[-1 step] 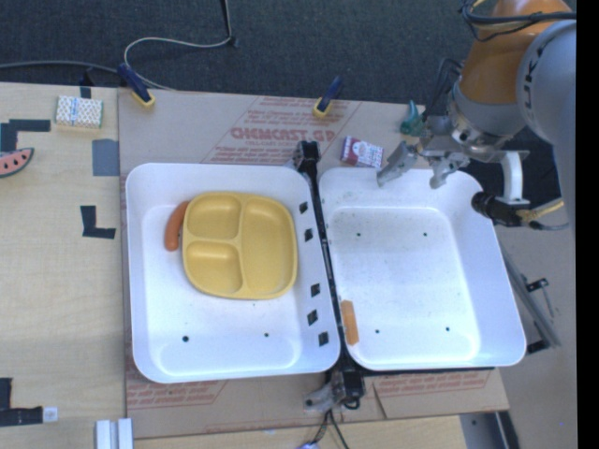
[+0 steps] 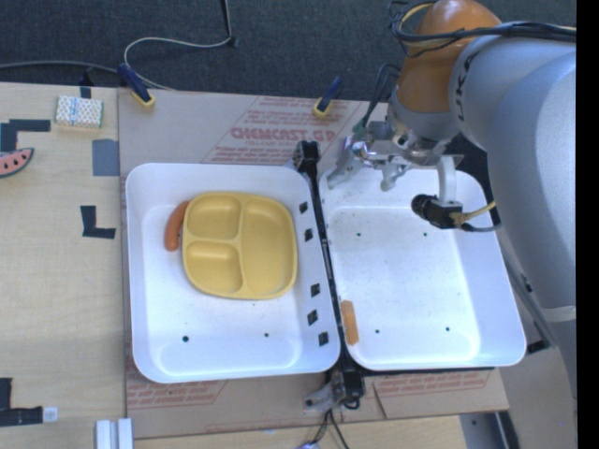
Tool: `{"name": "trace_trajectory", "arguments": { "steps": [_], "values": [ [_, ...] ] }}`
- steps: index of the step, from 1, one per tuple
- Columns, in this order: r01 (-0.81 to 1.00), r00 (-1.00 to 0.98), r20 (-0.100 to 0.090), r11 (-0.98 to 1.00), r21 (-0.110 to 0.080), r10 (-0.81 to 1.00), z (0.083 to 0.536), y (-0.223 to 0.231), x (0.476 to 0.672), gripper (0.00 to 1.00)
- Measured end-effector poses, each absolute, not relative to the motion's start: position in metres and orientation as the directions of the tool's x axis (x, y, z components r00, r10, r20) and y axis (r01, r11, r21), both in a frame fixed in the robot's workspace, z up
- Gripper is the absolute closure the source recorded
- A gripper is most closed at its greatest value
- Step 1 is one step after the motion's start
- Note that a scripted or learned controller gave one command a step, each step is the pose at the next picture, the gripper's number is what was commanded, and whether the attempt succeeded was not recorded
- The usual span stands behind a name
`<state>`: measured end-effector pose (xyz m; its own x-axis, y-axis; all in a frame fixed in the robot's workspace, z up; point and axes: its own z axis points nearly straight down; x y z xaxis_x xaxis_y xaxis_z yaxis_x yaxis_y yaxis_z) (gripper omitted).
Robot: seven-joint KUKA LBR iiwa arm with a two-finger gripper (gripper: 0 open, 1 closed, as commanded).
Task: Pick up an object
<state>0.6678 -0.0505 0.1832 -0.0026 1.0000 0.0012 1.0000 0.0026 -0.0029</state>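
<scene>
End effector (image 2: 374, 157) sits over the far edge of the right bin (image 2: 421, 269), near the divider; whether it is open or closed cannot be told, and nothing is visibly gripped. Candidate objects: small orange piece (image 2: 349, 322) at the right bin's near-left edge; yellow divided plate (image 2: 240, 245) mid left bin (image 2: 159, 344), with an orange sausage-like piece (image 2: 173, 227) touching its left rim. Judgement: the small orange piece hugs the wall, so descend clear of the wall. Worktop (image 2: 56, 279) is pale wood with black tape marks (image 2: 96, 224); cardboard (image 2: 262, 134) under the bins; dark floor and cables (image 2: 187, 36) beyond.

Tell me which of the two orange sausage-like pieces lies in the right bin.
The orange piece at the right bin's left wall, near its front corner. The other orange piece lies in the left bin beside the yellow tray.
</scene>
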Motion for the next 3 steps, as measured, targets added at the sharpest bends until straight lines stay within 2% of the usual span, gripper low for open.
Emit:
{"name": "trace_trajectory", "arguments": {
  "steps": [1, 2, 3],
  "values": [
    [1.000, -0.005, 0.001, 0.005, -0.003, 1.000, 0.1933, -0.0501, 0.6682, 1.00],
    [1.000, -0.005, 0.001, 0.005, -0.003, 1.000, 0.1932, -0.0501, 0.6681, 0.00],
    [1.000, -0.006, 0.002, 0.006, -0.003, 1.000, 0.2026, -0.0491, 0.6683, 1.00]
  ]
}}
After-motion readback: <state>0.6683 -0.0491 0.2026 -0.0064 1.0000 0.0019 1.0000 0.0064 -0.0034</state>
